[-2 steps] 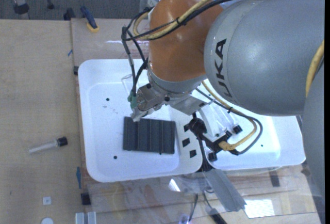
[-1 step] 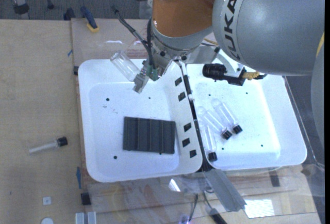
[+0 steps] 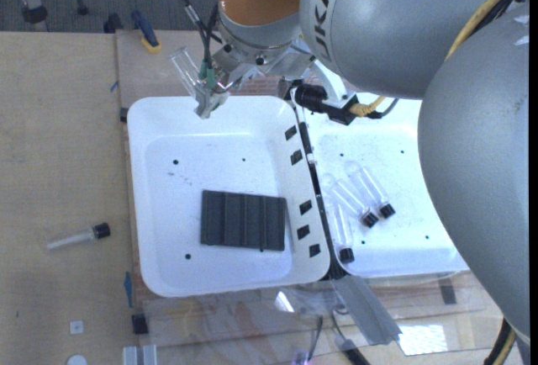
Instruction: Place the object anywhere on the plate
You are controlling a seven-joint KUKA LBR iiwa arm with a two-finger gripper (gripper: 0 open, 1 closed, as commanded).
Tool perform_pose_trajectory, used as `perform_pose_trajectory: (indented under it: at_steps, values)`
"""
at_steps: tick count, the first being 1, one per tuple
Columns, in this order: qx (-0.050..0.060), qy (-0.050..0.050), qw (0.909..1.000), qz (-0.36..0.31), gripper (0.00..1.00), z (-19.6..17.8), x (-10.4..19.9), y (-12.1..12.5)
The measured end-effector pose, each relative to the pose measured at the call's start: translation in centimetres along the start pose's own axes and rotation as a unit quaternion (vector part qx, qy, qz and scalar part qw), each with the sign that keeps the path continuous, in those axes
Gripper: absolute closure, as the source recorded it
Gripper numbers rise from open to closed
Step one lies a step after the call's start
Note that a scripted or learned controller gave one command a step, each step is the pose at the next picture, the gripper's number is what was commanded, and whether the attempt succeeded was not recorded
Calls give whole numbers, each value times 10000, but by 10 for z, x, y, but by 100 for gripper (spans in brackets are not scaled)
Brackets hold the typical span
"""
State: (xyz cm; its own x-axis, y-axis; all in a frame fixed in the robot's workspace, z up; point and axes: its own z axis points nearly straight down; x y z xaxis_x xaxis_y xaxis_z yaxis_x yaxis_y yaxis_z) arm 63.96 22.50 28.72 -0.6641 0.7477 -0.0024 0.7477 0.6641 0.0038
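End effector [image 3: 204, 94] of mine hangs over the left white bin's [image 3: 160, 271] far rim, clamped on a clear plastic tube [image 3: 187, 69]; dark ribbed rectangular plate [image 3: 243, 221] lies below.

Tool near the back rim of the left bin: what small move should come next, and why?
Probably a short move toward the dark ribbed plate. The tool hangs over the left bin's back rim, apart from the plate, which lies flat nearer the bin's front. The clear tubes with black caps lie in the right bin. I cannot tell whether the tool holds anything.
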Motion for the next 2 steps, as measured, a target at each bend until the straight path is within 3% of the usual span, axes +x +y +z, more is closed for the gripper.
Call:
perform_pose_trajectory:
  at_steps: [1, 2]
  values:
    - [19, 12, 9964, -847, 100, 32, -16, 10]
    - [-1, 19, 8835, -4685, 100, 70, 7, -13]
